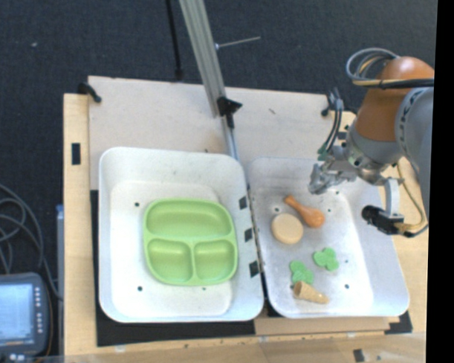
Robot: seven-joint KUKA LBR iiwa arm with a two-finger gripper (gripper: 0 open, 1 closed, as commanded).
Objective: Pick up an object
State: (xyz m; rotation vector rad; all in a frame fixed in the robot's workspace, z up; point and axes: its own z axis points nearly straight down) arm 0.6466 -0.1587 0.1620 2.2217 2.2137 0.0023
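Bench with two white bins: the left bin (123, 173) bears a green tray (189, 240). My gripper (321, 182) hovers over the right bin (372, 271); finger state cannot be determined. Orange drumstick (305, 211) lies just below it, untouched.

Right bin (373, 256), and there's a small spread of toy pieces lying loose on the white floor. Up top, an orange drumstick-shaped piece (305, 212), flat on its side, slanting from upper left down to its fat end at lower right. Just below and left of it, nearly touching, a round tan disc like a biscuit (287, 229), lying flat. Further down, two green leafy pieces: one (326, 258) to the right, standing apart, the other (300, 273) lower left. Right against that second one, a tan cone-shaped piece (310, 293), on its side near the bin's front edge.
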